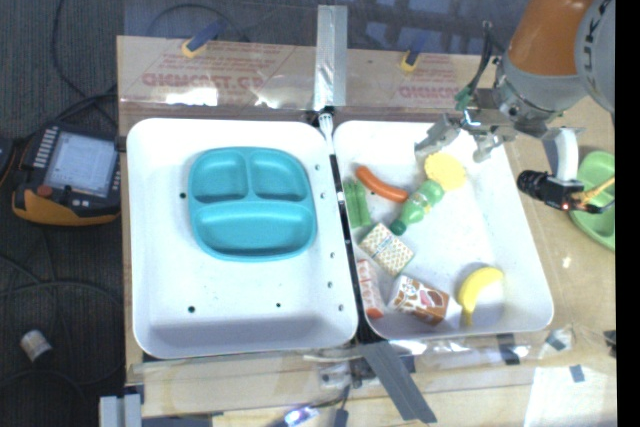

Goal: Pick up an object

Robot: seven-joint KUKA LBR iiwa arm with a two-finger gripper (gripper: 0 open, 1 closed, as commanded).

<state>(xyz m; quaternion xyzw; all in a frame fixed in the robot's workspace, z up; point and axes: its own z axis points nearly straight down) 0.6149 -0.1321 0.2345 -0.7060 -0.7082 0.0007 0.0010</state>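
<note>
Yellow plastic block [446,172], the toy piece nearest the fingers, lies at the back of the right white bin [520,245], and your gripper [461,137] hangs just above it with its two fingers spread apart and nothing between them. Beside that block you can see a green toy bottle with an orange cap [419,205] lying at a slant, and an orange sausage-shaped toy [381,183] to its left. Along the bin's left wall rests a green stick-like piece [356,202], with a small checkered box [386,248] in front of it, a brown printed carton [418,299] nearer the front, and a yellow banana-like toy [480,286] in the front right corner. In the left white bin [160,295] you have a teal divided plastic tray [251,201] sitting flat. Behind both bins stands a brown cardboard panel with red lettering [210,75], taped down the middle with silver tape. Around the bench you see dark grey carpet [80,5] with loose cables, and an orange-edged handheld control pad with a screen [68,172] lying on the floor at the left. A green object [600,205] sits at the bench's right edge.
</note>
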